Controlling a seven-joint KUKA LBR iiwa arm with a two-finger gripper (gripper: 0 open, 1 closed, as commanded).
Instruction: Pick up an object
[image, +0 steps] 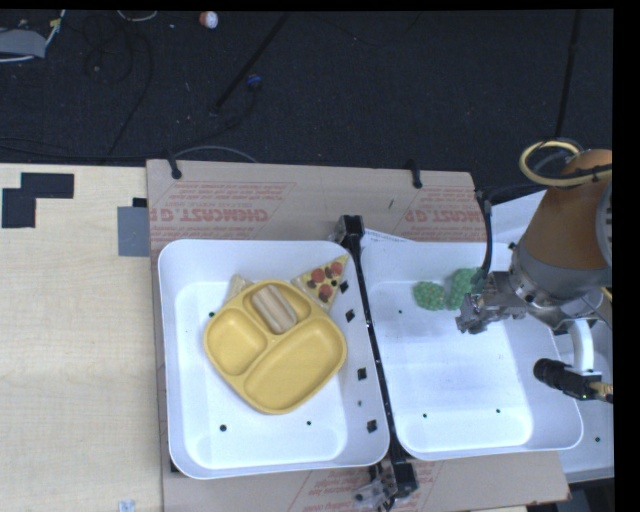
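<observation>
My hand (473, 318) hangs just right of the lumpy green soft toy (447, 290), which stretches leftward; I cannot tell its state.

The pale wooden surface (70, 330) carries a printed cardboard sheet (300, 205), on which two white bins sit touching side by side, left bin (190, 420) and right bin (470, 420).
</observation>
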